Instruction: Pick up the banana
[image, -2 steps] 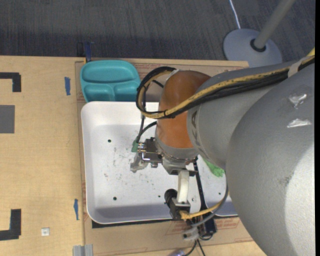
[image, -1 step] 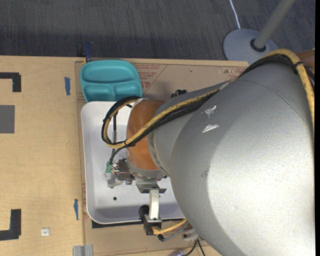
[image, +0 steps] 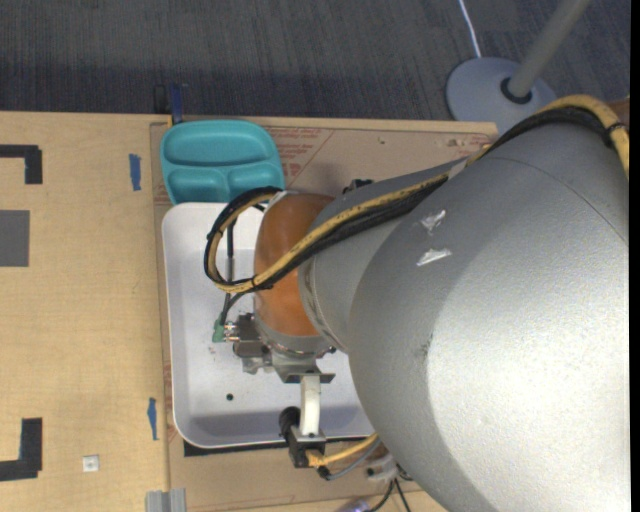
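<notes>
Over white bin (image: 195, 330), grey arm (image: 480, 300), teal tray (image: 220, 160) beyond

Robotics lab: taped cardboard bench (image: 80, 330), white bin (image: 190, 330), cabled robot arm (image: 480, 300).

From my remote station I see the arm (image: 500, 300) in smooth grey painted metal with a soft sheen, its orange band (image: 285, 265) satin. The white bin (image: 195, 300) looks like smooth, slightly glossy plastic, the teal tray (image: 220, 160) matt plastic, the surface (image: 80, 300) matt brown cardboard.
</notes>
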